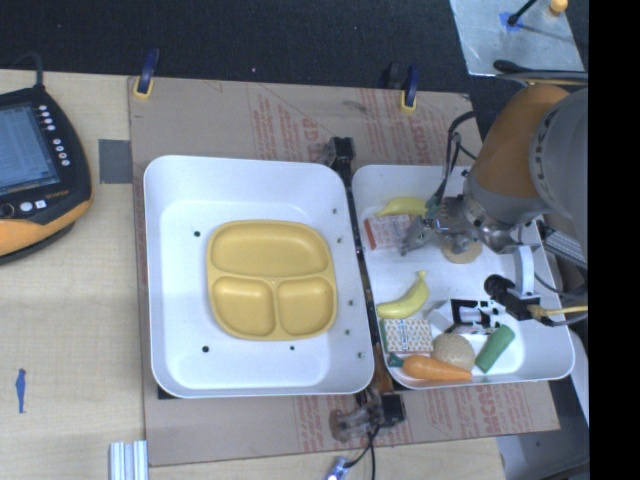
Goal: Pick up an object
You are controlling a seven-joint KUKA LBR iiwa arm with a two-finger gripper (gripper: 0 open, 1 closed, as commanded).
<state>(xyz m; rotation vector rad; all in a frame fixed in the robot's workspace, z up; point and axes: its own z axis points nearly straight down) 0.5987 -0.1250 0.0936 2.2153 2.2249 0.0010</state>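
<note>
Target candidates sit in the right bin. Nearest to my end effector is a banana at the bin's far left, just beyond and slightly left of my fingertips, its long axis running left-right. Beside it, on the near side, a small red-and-white packet lies just left of my end effector, close enough that I cannot tell whether we touch. I cannot tell whether I am open or closed; nothing shows as gripped.

A second banana lies nearer, mid-bin, long axis slanting from near-left to far-right. Past it, along the near wall: a patterned card, a carrot, a pale round thing, a green cylinder, and a black-and-white piece.

Left bin holds a yellow divided plate, well apart from me.

Writing: packet and card carry print too small to read. Faint red lettering on the cardboard covering the tabletop, unreadable. A handheld screen unit sits far left.
</note>
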